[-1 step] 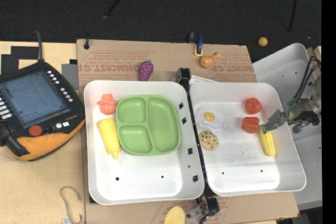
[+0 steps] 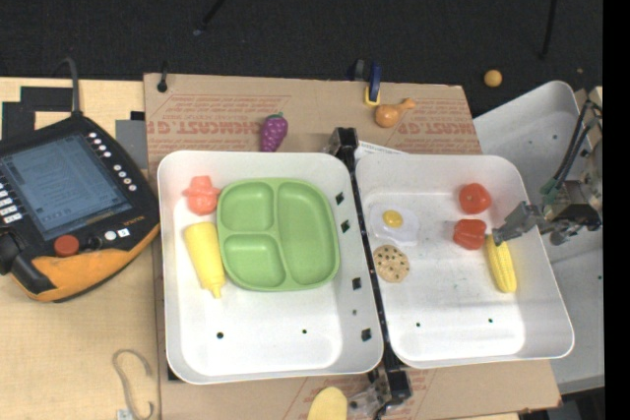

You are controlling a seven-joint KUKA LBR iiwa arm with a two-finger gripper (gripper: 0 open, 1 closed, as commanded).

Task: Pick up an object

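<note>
Two white bins sit side by side: the left bin (image 2: 197,339) holds a green plate (image 2: 278,235), and the right bin (image 2: 463,334) holds a corn cob (image 2: 502,266) near its right wall. The cob's long axis runs up-down, with a red pepper (image 2: 470,233) just to its left. The gripper (image 2: 514,223) reaches over that right wall and hangs just above the cob's upper end; how far it is open cannot be told, and nothing is visibly held.

Yellow corn cob (image 2: 502,267) lies lengthwise in rt bin nr its rt wall, just below red pepper (image 2: 470,234).
</note>
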